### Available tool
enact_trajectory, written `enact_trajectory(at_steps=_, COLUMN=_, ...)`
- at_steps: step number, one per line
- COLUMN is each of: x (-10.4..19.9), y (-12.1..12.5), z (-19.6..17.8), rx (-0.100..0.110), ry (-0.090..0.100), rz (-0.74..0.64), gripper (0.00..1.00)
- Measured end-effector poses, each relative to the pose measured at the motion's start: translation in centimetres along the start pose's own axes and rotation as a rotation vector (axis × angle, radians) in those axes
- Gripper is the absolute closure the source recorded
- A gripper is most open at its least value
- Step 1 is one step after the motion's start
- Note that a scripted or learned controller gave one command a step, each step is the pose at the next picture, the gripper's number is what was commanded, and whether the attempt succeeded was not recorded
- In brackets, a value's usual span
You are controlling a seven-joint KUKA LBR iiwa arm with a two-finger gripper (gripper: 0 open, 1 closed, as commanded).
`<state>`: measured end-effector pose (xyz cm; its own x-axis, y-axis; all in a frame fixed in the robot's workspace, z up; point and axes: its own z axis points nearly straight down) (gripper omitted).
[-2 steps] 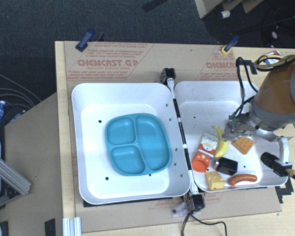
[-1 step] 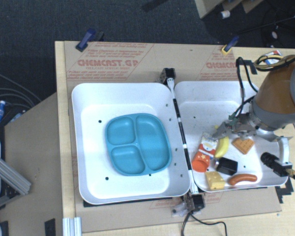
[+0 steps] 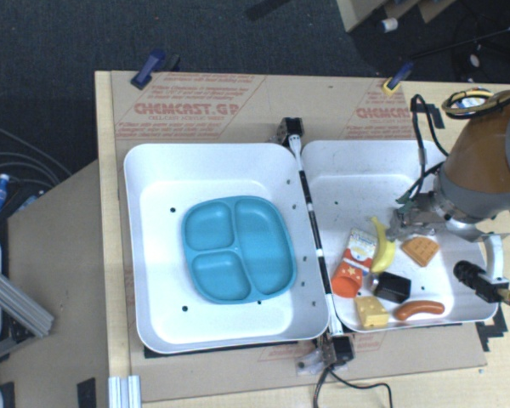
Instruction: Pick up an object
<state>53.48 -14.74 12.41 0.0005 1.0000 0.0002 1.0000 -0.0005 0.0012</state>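
The grey two-finger gripper (image 3: 410, 221) hangs low in the right white bin (image 3: 357, 164); its grip state cannot be told. The curved yellow toy banana (image 3: 382, 245) lies just left, the tan toast slice (image 3: 421, 250) just below

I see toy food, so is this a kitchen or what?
Probably a robot lab, not a kitchen: a robot arm reaches over two white bins on a bench, with loose cables on the floor.

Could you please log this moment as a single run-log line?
arm: above right white bin | pincer: low beside yellow banana and tan cracker | blue divided plate: left bin
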Motion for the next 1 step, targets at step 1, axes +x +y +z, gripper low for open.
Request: enact_trajectory(at_steps=1, x=0.0, y=-0.01, z=0.01, rx=0.0, ry=0.0, rz=0.0, gripper=0.0)
